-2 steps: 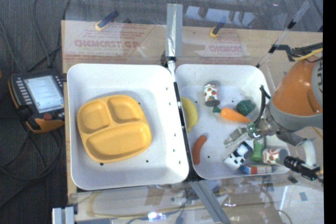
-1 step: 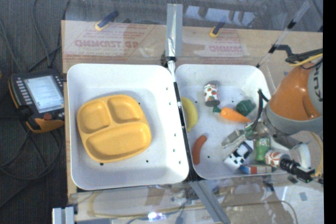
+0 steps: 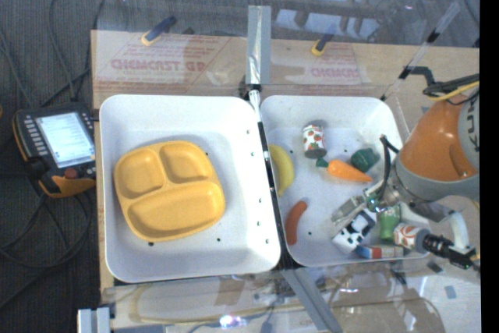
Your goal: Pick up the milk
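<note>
so we had the arm [image 3: 437,148] leaning in from the right over the right bin [image 3: 327,107], with the gripper [image 3: 362,207] down low in that bin's near right corner. the milk [image 3: 355,230], a little carton with black and white cow patches, sat tipped on its side right below the gripper, touching or nearly touching it. honestly we couldn't tell whether anything was closed on it or how wide the thing was set, the metal bits and the clutter blurred together there.

that corner was crowded. a green can [image 3: 387,221] and a red and white can [image 3: 407,235] were jammed just beside the carton, and something blue and red [image 3: 374,252] lay against the bin wall in front of it. the carrot [image 3: 347,170], the hotdog [image 3: 294,221] and the banana [image 3: 281,166] were further off and not a worry.

our take on doing it right: we wanted the grip squarely across the carton's flat sides, not a corner, since a tilted carton likes to squirt out. we figured a straight slow lift was the way, because dragging sideways risked catching the green can. the yellow tray [image 3: 168,187] in the left bin [image 3: 187,109] didn't matter here.
</note>
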Robot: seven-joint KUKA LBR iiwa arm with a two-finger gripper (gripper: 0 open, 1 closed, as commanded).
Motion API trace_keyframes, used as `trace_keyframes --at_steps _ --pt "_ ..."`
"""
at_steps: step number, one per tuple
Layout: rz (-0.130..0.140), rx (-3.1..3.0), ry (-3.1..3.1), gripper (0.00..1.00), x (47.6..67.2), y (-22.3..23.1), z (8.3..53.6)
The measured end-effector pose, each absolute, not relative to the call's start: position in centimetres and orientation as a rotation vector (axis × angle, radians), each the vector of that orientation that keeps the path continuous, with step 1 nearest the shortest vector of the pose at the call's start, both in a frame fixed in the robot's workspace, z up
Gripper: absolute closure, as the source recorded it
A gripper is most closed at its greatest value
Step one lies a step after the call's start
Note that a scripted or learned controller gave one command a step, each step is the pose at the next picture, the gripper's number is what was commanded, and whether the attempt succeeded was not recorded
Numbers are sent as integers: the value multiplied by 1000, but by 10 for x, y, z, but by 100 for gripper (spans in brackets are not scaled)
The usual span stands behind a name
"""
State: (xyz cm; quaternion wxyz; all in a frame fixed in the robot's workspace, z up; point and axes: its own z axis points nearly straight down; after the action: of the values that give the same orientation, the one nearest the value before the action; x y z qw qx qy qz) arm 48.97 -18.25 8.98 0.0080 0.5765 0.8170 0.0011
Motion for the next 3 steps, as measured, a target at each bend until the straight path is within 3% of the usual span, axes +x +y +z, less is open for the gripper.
trace_keyframes --at_steps 1,2,3 --pt "6 1801 2558 100 491 -181 97" --pt "9 1799 2565 0 491 -178 97" --pt "-3 1618 2669 0 489 -173 90"
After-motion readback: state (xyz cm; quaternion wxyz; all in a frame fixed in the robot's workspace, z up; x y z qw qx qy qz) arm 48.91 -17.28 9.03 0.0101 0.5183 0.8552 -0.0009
